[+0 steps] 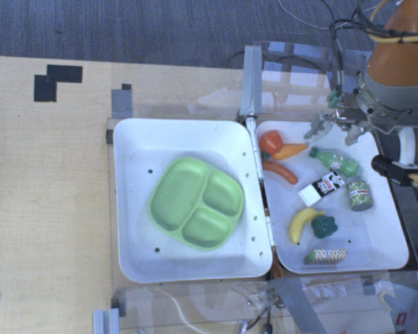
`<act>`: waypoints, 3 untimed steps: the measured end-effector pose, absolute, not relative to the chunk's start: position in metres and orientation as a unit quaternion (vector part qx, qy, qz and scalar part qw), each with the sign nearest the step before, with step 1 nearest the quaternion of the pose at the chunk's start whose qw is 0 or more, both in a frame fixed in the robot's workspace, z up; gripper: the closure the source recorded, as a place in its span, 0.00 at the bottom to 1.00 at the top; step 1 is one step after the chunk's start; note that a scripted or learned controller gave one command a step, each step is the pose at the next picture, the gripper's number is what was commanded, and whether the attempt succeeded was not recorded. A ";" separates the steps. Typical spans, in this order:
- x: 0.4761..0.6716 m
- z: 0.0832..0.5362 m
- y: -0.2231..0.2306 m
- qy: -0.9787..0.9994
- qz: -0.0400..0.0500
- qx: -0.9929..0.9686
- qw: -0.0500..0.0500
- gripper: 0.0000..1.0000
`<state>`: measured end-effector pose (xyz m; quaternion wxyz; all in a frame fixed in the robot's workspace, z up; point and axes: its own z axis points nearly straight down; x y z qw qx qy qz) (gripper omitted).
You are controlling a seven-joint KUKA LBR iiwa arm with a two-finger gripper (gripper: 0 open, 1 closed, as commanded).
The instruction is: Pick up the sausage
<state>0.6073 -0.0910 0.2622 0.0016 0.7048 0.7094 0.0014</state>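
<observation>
Sausage (281,173): reddish-orange, elongated, slightly curved. Lies flat, angled down to the right, right of frame centre.

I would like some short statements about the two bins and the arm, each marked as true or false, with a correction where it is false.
1. The sausage lies in the right bin, near its left wall. True.
2. The green divided plate sits in the same bin as the sausage. False: it is in the left bin.
3. The gripper hangs over the far edge of the right bin, apart from the sausage. True.
4. The banana is on the green divided plate. False: it lies in the right bin, beside the broccoli.
5. The green bottle lies on its side. True.
</observation>
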 end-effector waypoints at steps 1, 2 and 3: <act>0.601 0.089 -0.086 0.832 0.003 0.554 0.005 0.00; 0.603 0.102 -0.084 0.833 0.006 0.553 0.008 1.00; 0.649 0.188 -0.024 0.855 0.002 0.519 0.004 1.00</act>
